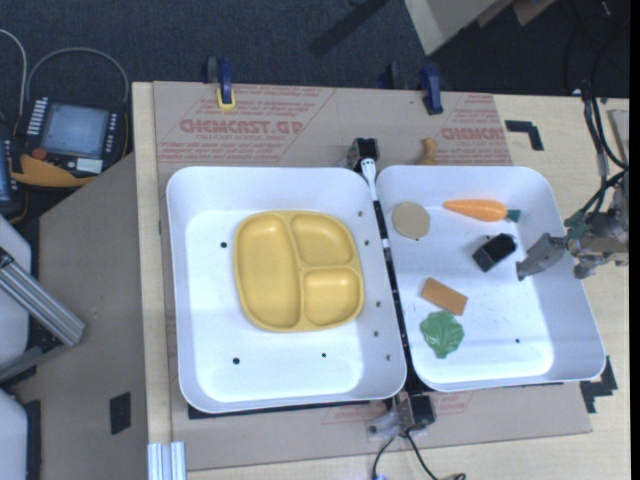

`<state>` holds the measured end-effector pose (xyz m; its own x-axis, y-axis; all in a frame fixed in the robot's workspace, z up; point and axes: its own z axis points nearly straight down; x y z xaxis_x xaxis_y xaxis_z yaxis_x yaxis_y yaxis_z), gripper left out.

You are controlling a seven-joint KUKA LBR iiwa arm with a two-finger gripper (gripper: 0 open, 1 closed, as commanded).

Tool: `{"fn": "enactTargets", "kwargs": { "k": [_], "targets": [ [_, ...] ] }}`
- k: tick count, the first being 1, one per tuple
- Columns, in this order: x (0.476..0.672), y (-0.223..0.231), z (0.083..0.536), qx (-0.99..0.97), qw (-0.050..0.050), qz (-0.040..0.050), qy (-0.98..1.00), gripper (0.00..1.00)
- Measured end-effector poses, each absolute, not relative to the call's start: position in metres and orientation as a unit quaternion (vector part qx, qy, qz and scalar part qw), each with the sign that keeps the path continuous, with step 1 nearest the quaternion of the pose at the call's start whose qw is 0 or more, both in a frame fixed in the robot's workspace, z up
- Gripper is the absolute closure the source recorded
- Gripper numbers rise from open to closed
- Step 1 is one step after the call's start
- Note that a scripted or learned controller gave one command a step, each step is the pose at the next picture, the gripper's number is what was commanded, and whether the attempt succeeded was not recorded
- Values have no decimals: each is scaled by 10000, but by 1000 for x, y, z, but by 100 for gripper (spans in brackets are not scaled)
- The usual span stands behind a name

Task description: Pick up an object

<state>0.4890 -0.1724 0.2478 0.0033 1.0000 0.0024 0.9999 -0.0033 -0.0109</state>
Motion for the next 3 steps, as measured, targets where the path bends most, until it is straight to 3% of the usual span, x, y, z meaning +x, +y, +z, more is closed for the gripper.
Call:
{"fn": "enactTargets", "kwargs": {
  "k": [1,3],
  "targets": [
    [491,-172,253,-7070,-3,0,-7072,0],
    [496,-160,152,-7071,34,11,-7072,0]
  ]
}}
